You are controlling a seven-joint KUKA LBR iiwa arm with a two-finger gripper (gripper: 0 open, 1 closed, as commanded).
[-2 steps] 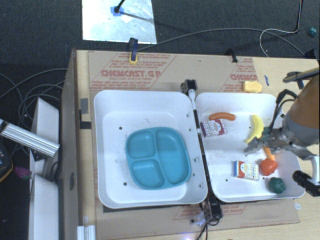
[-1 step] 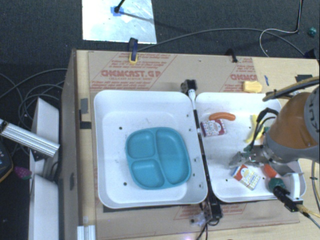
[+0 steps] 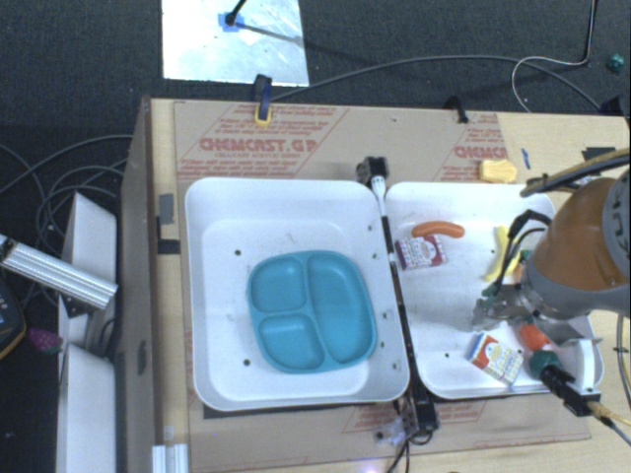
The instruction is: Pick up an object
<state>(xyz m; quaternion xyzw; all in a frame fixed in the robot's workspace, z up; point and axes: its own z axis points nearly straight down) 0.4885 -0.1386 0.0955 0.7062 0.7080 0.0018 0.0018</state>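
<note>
A robotics lab or test cell is suggested. A plywood-and-cardboard desk (image 3: 296, 131) is set on dark carpet (image 3: 79, 47), two white bins (image 3: 222, 200) are fixed side by side, loose cables (image 3: 414, 62) are trailed across the floor, and an aluminium extrusion (image 3: 59, 272) is seen at the left.

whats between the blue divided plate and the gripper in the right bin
In the camera view, the bins' touching rims lie between the blue plate and the gripper, then bare white bin floor. The small red-and-white packet sits above that line.
</note>
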